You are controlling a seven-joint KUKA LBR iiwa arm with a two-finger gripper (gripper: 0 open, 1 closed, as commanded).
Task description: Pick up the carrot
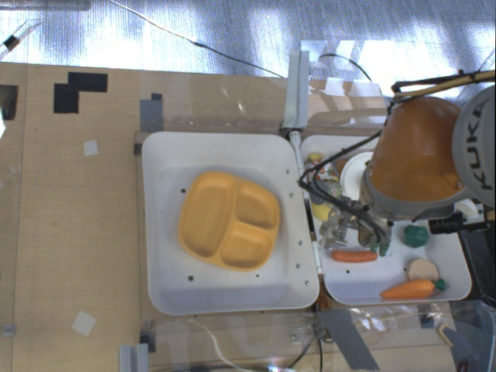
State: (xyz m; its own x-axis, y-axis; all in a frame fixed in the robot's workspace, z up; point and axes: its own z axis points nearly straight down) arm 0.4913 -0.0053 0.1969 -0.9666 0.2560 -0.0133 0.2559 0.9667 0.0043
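The orange carrot [408, 289] with a green stem end lies flat near the front edge of the right bin [465, 285]. My gripper [355, 239] hangs over the left-middle of that bin, up and to the left of the carrot and apart from it. Its fingers [332, 237] look open with nothing between them. Directly beneath the fingertips lies a red sausage-shaped item [354, 256]. The arm's orange band [415, 157] hides much of the bin's back half.
Close to the carrot sit a beige round item [422, 269] and a green item [416, 235]. A white disc [353, 175] and a yellow piece [316, 161] lie at the back left. The left bin [167, 285] holds a yellow divided plate [229, 220].
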